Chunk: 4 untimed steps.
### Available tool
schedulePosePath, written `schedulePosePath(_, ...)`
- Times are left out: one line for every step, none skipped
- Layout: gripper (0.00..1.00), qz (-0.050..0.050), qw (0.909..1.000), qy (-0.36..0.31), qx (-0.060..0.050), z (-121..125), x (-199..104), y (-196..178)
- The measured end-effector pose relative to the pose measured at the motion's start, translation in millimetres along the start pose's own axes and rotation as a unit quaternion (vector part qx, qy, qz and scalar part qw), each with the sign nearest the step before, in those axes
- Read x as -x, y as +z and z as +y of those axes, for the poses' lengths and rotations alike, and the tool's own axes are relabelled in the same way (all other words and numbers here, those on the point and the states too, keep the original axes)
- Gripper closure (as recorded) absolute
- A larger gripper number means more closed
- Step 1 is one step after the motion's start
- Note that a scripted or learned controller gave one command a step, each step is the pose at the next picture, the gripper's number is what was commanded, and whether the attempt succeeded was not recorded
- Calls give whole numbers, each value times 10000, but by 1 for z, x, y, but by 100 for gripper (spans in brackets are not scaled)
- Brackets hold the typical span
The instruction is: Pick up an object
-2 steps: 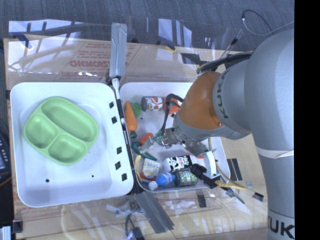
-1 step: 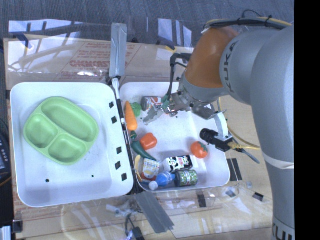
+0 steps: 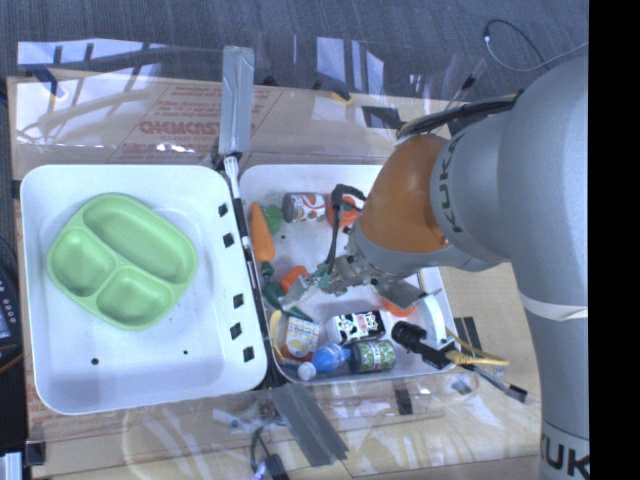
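The gripper [image 3: 335,276] is reaching low into the right bin [image 3: 262,183], its grip state impossible to tell. Nothing is showing as lifted yet; the carrot [image 3: 261,233] is lying at its ten o'clock.

Robot lab: KUKA arm [image 3: 520,188], 2 taped bins [image 3: 40,268], carpet floor [image 3: 150,3].

green plate [image 3: 122,259], white bins [image 3: 60,368], perhaps orange carrot [image 3: 261,233]

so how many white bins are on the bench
2. The shallow white plastic bin on the left holds a green divided plate; the one on the right holds small clutter, partly hidden by the grey arm.
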State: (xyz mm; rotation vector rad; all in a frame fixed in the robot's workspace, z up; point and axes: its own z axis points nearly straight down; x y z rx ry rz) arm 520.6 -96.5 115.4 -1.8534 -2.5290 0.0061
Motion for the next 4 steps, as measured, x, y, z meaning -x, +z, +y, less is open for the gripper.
schedulePosePath(0, -5, 9996, -263, 51, 18, 4, 19)
schedulePosePath(0, 15, 9965, -834, -32, 95, 43, 26)
schedulePosePath(100, 13, 9963, -862, -31, 96, 42, 15)
schedulePosePath(100, -21, 9956, -938, 46, 116, 1, -99)
